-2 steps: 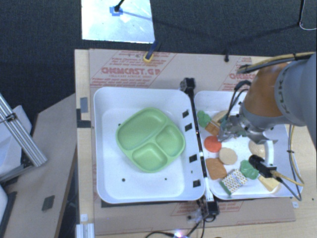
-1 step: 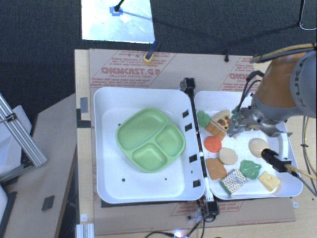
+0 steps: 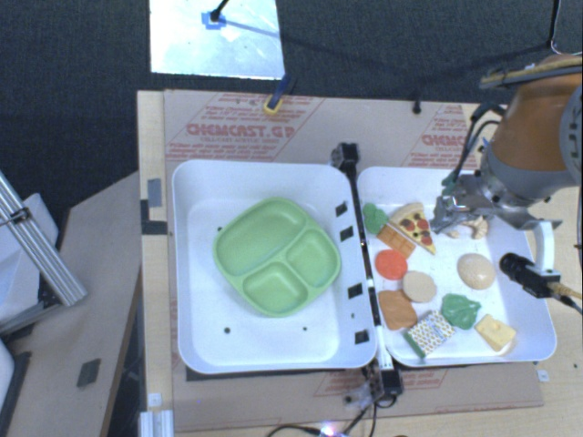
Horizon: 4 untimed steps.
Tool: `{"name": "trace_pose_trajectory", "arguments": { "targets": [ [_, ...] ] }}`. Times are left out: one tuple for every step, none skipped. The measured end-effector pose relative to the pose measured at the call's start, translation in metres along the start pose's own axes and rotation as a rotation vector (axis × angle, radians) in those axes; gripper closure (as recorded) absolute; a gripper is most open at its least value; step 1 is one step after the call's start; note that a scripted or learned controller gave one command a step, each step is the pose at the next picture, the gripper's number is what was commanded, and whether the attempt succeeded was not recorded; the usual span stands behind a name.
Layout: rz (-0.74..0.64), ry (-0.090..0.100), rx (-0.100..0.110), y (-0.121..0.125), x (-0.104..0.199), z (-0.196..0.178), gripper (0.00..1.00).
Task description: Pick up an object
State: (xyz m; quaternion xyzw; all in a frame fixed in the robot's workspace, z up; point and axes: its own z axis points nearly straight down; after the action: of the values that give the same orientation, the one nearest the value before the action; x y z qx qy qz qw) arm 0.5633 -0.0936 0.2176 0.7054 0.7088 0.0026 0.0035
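Where toys (image 3: 428,280) crowd, scant room.

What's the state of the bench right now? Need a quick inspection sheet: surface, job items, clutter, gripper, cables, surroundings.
Surface: two white bins side by side on a board; left bin, right bin.
Job's things: toy food in the right bin, including pizza slice, red disc, beige egg shape, green leafy piece, yellow block, checked packet.
Clutter: green divided plate in the left bin.
Grippers: gripper low over the right bin's far side, near the pizza slice; finger state unclear.
Cables: wires at the board's near edge; black cable top right.
Surroundings: dark carpet; metal sheet beyond the board.
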Motion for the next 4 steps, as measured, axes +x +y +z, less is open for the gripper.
{"name": "trace_pose_trajectory", "arguments": {
  "targets": [
    [0.001, 0.001, 0.006, 0.001, 0.000, -0.007, 1.00],
    [-0.004, 0.004, 0.008, -0.007, 0.053, 0.003, 1.00],
    [-0.005, 0.004, 0.008, -0.016, 0.104, 0.008, 1.00],
    [-0.004, 0.004, 0.009, -0.029, 0.149, 0.006, 1.00]
  ]
}}
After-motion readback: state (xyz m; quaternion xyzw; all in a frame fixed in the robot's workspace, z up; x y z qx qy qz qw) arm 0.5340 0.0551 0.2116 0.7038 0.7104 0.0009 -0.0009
